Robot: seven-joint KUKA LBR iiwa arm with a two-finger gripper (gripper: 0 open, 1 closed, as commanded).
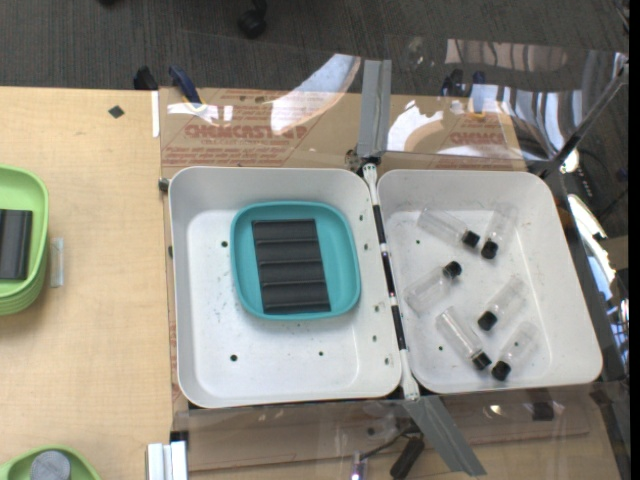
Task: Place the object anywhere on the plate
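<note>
Wooden surface [90, 368], 2 white bins, task not begun.
6 clear vials [462, 340] lie in the right bin [560, 268]; teal plate [296, 260] awaits; claw state: cannot tell.

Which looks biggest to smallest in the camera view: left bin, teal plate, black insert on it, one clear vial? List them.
1. Left bin
2. Teal plate
3. Black insert
4. Clear vial, with a black cap, in the right bin. The vials look alike in size, so any one ranks last.
</note>
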